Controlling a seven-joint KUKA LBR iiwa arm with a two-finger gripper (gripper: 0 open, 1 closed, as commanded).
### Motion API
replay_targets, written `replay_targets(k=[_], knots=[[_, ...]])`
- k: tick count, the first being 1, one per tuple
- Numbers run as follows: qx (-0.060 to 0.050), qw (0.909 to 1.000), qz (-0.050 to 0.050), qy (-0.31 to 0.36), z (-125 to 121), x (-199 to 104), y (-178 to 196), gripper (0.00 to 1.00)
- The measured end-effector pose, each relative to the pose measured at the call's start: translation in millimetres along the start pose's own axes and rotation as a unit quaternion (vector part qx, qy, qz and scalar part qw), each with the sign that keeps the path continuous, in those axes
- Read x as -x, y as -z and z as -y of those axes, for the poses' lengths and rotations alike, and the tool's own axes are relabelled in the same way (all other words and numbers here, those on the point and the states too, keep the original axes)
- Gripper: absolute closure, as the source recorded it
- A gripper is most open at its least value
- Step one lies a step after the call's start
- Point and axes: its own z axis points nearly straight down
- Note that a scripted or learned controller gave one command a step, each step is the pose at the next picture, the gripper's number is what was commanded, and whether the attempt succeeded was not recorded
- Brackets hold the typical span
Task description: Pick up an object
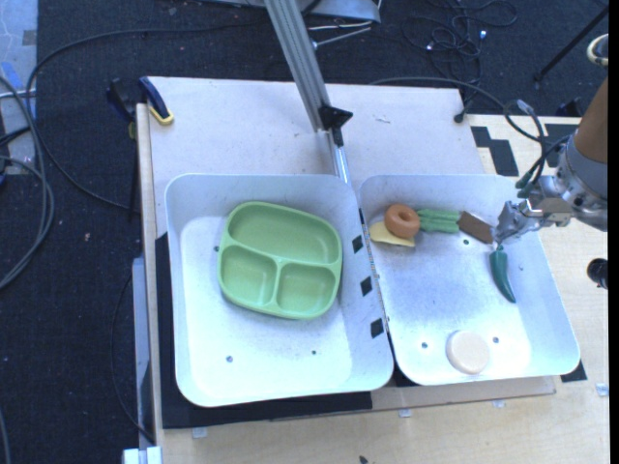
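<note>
My gripper (507,228) reaches in from the right over the right bin (542,346), just above the top end of a dark green pepper (503,274). A brown block (475,226) lies right beside its fingertips on the left. Further left along the bin's back are a green pickle-like piece (437,221), a glazed donut (402,222) and a yellow slice (390,239) under it. A cream round disc (469,351) rests near the bin's front. I see nothing between the fingers.
The left bin (193,356) holds a light green divided plate (280,259). A slanted metal pole (302,51) crosses the back of the bench. Cables lie on the dark floor behind and to the left.
</note>
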Motion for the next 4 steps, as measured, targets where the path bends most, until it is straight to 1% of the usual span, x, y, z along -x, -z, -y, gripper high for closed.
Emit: replay_targets(k=[1,2,3,4], knots=[[-0.003,1.0000,-0.001,0.002,9.1,-51.9,-13.4,1.00],[-0.003,1.0000,-0.001,0.001,13.9,-97.7,-22.2,1.00],[-0.003,1.0000,-0.001,0.001,18.0,-155.7,-27.7,1.00],[-0.003,1.0000,-0.001,0.002,36.5,-204.9,-33.8,1.00]])
